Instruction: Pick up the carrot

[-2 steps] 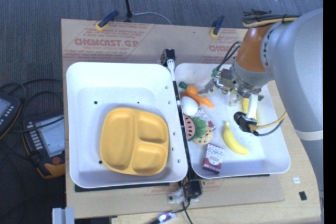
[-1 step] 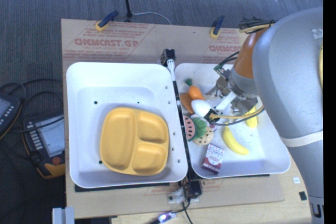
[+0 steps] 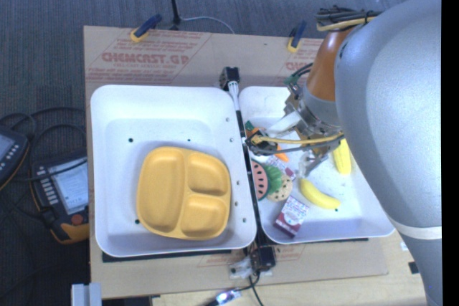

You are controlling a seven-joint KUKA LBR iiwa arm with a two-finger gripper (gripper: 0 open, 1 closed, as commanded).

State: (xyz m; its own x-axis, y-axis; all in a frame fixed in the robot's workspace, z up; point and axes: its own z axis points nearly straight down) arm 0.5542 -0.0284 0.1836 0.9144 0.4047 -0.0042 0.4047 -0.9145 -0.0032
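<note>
The carrot (image 3: 281, 157) shows as a short orange sliver in the right bin (image 3: 358, 226), near the bin's left side. A green and orange bit (image 3: 249, 130) by the divider may be its leafy end; the stretch between them is hidden under robot parts. My gripper (image 3: 307, 145) hangs low over the middle of the right bin, just right of the orange sliver, below the orange band. The grey arm covers the bin's right part.
The right bin also holds a watermelon slice (image 3: 259, 181), a round biscuit (image 3: 281, 187), two yellow bananas (image 3: 318, 195) (image 3: 343, 157) and a red-and-white packet (image 3: 291, 216). A yellow divided plate (image 3: 184, 191) lies in the left bin (image 3: 122, 118).
</note>
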